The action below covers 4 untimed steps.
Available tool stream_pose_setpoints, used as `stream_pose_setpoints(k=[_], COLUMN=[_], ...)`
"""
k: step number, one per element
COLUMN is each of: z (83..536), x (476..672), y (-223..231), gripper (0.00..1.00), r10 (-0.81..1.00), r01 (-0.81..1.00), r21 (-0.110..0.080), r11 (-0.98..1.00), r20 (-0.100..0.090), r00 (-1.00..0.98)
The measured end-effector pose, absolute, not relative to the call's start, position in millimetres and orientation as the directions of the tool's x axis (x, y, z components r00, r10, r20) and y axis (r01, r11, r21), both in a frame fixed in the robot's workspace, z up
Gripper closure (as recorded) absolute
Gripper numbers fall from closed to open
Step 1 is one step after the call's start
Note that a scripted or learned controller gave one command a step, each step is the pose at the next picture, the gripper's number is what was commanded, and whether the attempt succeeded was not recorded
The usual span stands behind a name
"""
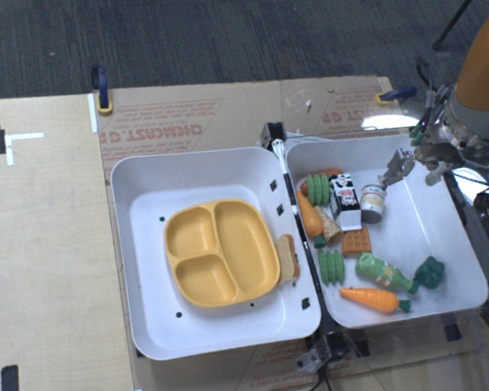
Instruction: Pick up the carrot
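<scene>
The carrot (pixel 371 298), orange with a small green top at its right end, lies on its side near the front wall of the right bin (pixel 453 240). My gripper (pixel 414 172) hangs over the back right part of that bin, well behind and to the right of the carrot. Its fingers are open and nothing sits between them. The arm's orange band (pixel 480 67) shows at the right edge.
Around the carrot lie a green bottle (pixel 384 272), a broccoli piece (pixel 430 272), ridged green pieces (pixel 331 265), a waffle (pixel 356 242), a milk carton (pixel 344 195), a small can (pixel 373 204) and another orange piece (pixel 311 216). The left bin holds a yellow divided plate (pixel 220 252) and a bread slice (pixel 286 257).
</scene>
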<state>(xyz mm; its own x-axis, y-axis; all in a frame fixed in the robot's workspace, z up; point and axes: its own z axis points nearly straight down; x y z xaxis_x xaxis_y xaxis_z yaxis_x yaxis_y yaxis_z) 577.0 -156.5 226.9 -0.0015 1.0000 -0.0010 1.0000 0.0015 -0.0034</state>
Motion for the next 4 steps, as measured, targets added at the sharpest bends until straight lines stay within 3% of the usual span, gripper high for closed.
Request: stream_pose_setpoints(k=[1,2,3,4], z=[149.5,105.4,172.1,130.7], x=[498.9,478.9,536.1,489.1], y=[-156.8,-107.3,-101.4,-110.9], gripper=[0.0,0.0,0.0,0.0], r10=[0.998,0.973,0.99,0.972], r01=[0.998,0.973,0.99,0.972], r21=[-0.004,-0.001,0.001,-0.001], r11=[-0.062,0.23,0.144,0.235], r20=[0.0,0.001,-0.002,0.0], r00=[0.062,-0.23,-0.144,-0.235])
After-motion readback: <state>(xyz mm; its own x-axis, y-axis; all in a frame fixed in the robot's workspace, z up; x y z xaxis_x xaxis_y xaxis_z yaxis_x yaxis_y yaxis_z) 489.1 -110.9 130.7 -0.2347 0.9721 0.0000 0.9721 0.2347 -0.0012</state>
